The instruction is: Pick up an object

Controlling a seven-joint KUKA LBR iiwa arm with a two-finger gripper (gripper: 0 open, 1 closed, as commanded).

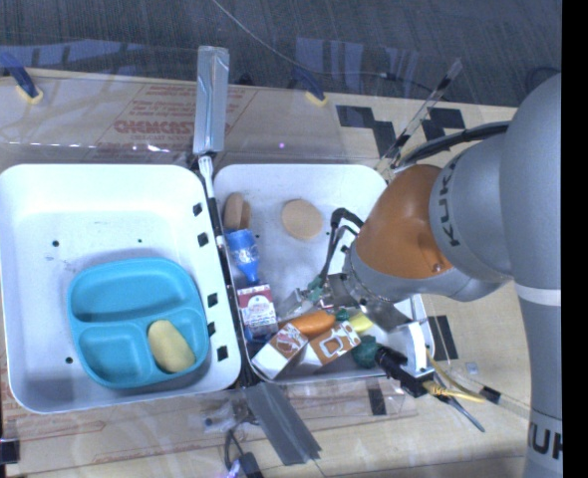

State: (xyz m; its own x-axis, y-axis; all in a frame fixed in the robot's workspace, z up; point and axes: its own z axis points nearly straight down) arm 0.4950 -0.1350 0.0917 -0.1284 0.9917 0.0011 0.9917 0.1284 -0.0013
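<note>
Two white bins are set side by side on the worktop (105, 451). The arm (493, 217) is reached in from the right and bent over the right bin (354, 182). Its orange band (404, 232) is seen above the bin's right half. The wrist end is lowered toward the near part of that bin, just over a heap of small things.

Jaws: mostly masked by the wrist and the clutter. Released or clenched cannot be told, nor whether anything is grasped.

Heap, by the near wall of the right bin:
- An orange piece (312, 322) is seen in the middle, with a yellow piece (359, 319) just to its right. Both are close under the wrist end.
- A brown-and-white packet (287, 345) is laid tilted at the near left, touching an orange-labelled packet (336, 344).
- A dark green lump (365, 350) is seen just right of that packet.

Along the right bin's left wall:
- A brown egg-shaped thing (236, 210) is placed farthest back.
- A blue bottle (241, 254) is found next, nearer the camera.
- A red-and-white carton (257, 310) is nearer still.

A tan disc (301, 218) is laid alone toward the back, well apart from the heap.

Left bin (35, 207): a blue tray (125, 292) with compartments is set toward the near side. A yellow oval (171, 346) is lodged in its near-right compartment.
</note>
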